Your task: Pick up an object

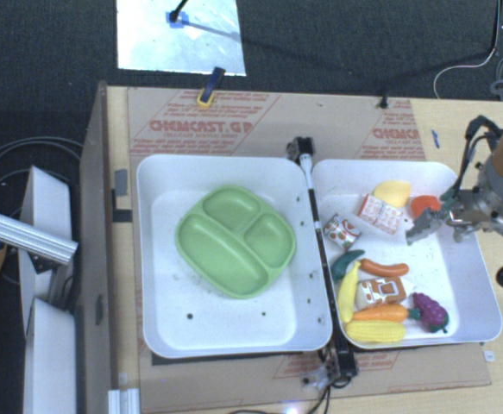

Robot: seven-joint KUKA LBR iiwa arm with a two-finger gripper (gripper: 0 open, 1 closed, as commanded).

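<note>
Gripper (434, 222) hangs over the right white bin (475, 296), nothing visibly between its fingers; how far they part I cannot tell. Leftward lies a red-and-white toy carton (380, 215); nearer, an orange round toy (424, 204). Centre squarely over one before descending.

Grey metal gripper (435, 222) with blunt, dull fingers, mounted on a bulky grey wrist. Orange patch at the arm's upper edge. Thin dark cable looped alongside the wrist housing.
</note>
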